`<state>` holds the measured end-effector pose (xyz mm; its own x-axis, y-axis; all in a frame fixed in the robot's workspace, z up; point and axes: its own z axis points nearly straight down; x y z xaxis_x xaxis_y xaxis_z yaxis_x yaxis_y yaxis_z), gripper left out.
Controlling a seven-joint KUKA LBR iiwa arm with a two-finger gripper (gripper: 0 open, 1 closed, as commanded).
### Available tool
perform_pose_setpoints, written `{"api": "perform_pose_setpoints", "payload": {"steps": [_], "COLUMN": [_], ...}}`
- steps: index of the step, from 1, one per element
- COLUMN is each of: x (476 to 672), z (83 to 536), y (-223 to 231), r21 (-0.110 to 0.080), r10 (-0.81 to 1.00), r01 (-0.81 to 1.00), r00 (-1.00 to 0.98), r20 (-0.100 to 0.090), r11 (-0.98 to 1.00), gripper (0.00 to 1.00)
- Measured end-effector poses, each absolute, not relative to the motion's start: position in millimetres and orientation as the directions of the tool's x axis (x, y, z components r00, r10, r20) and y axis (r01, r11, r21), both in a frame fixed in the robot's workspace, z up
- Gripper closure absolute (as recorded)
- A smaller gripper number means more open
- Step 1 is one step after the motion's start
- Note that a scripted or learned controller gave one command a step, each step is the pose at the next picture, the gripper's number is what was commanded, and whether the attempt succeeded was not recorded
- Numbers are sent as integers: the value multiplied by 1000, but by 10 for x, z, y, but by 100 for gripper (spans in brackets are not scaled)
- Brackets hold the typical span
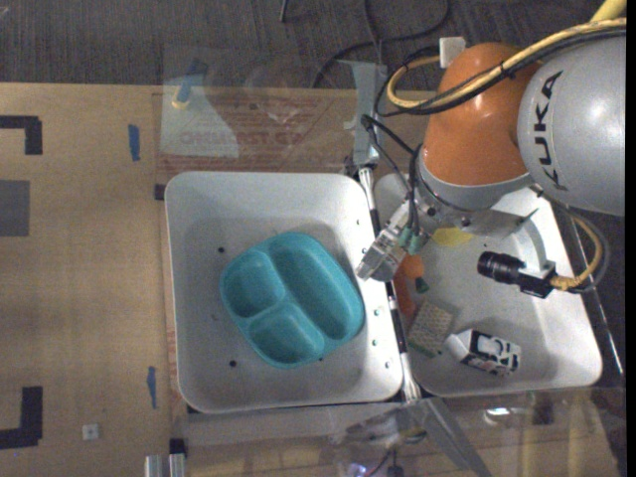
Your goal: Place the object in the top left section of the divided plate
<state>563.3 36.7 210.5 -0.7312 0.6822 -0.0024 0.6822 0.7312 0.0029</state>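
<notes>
The KUKA arm (556, 117) hangs its jaws (383, 256), grip state unclear, over the bins' divide; the teal divided plate (290, 298) sits empty, placement undone.

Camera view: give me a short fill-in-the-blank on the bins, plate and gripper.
1. The teal divided plate lies in the ___ bin.
2. The plate has ___ sections.
3. The gripper hangs above the ___ between the two bins.
4. The band above the arm's wrist is ___.

Missing words: left; three; rims; orange
</notes>
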Motion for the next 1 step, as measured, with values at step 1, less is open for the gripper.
{"api": "perform_pose_setpoints", "payload": {"steps": [1], "x": [5273], "z": [2248], "y": [1291], "r21": [0], "r10": [522], "r01": [522], "r00": [-853], "r20": [1], "r11": [853], "gripper": [100]}}
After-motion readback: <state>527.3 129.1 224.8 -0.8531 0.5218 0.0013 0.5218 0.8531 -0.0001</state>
